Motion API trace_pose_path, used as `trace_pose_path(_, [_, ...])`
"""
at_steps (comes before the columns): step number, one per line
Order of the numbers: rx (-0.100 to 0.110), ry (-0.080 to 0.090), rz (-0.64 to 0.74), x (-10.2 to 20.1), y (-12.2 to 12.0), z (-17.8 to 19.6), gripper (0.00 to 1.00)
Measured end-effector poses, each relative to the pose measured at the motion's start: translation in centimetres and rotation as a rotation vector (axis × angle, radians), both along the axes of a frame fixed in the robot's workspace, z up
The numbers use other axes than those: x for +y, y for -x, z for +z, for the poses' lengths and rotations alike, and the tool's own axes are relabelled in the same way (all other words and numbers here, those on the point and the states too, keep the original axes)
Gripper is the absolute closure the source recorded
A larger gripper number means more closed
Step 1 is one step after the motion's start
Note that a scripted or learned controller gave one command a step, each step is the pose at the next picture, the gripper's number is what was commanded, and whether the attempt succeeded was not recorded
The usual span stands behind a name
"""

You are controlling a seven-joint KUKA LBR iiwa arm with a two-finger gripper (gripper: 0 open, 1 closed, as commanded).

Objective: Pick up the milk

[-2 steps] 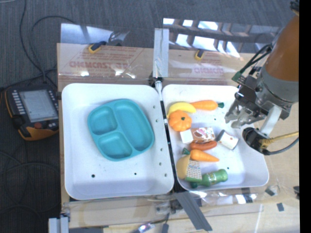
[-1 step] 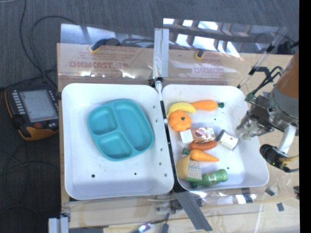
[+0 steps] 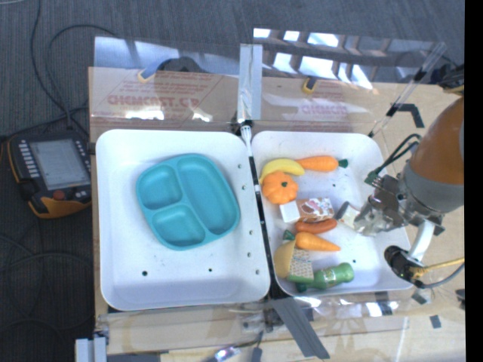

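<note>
Gripper [image 3: 368,219] hangs low over the right side of the right bin [image 3: 377,270], its metal head a blur of grey against the white floor; whether it is apart or together cannot be made out, and nothing can be seen clamped in it. A small pale object lies just beside its tip, too indistinct to name.

What looks like the milk [image 3: 289,212], a small white box, sits near the left wall of that bin, well apart from the gripper. It is just below the orange pumpkin [image 3: 278,188] and beside a red-and-white wrapped item [image 3: 315,207] whose label is unreadable. Above the pumpkin lies a banana [image 3: 281,167], with a carrot [image 3: 317,163] to its right. Below the milk a second carrot [image 3: 317,241] lies across a reddish piece that it partly covers. At the bin's near edge, a green bottle-like shape [image 3: 332,276] lies on its side, touching a yellowish object [image 3: 285,259] and a grey checkered piece, both hard to identify.

The left bin [image 3: 121,277] holds a teal divided plate [image 3: 187,200].
</note>
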State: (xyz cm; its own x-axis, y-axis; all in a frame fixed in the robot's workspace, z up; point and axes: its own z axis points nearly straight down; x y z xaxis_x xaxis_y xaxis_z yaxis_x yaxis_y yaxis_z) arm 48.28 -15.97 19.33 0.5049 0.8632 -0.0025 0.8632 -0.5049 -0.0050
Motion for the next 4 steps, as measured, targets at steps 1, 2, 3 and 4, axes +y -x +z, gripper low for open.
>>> trace_pose_path(1, [-0.001,0.003,0.182,-2.9,-0.1,2.4,1.0])
trace_pose_path(2, [0.0,0.0,0.088,-0.4,-3.0,-5.8,1.0])
trace_pose_path(3, [-0.002,0.003,0.03,-4.3,-7.3,4.5,1.0])
trace_pose_path(4, [-0.002,-0.002,0.335,-0.8,-0.1,3.3,1.0])
